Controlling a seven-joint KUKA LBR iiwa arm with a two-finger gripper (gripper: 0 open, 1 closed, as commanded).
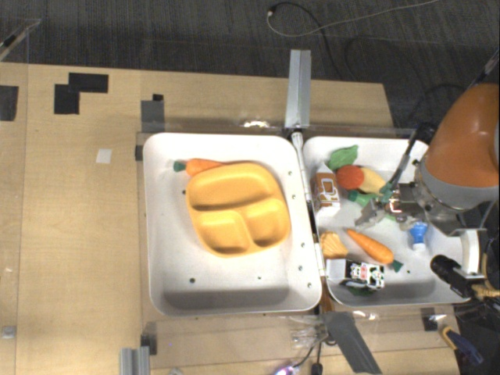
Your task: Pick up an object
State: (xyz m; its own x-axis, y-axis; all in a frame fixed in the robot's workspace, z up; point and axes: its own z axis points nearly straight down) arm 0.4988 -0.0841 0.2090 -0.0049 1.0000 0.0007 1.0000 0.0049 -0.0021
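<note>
The gripper (383,207) hangs low over the right bin (406,291), among a crowded heap of toys. I cannot tell how its jaws are set; the metal parts there blur into the clutter, and nothing shows plainly between them.

The likeliest target seems to be the carrot (370,245), lying at a slant just below the gripper, or the red toy (350,177) just above and left of it. Either could go wrong. The pieces lie so close that a closing jaw may catch two at once or nudge one aside, and the carrot's tapered shape could slip out. A green leaf (342,157), a small blue piece (419,233) and a black-and-white box (366,274) sit near enough to be knocked.

The arm's orange band (467,143) covers the bin's right side, so whatever lies beneath it is hidden. The left bin (168,233) holds a yellow tray (234,207), which hides all but the tip of an orange piece (201,164) behind it
</note>
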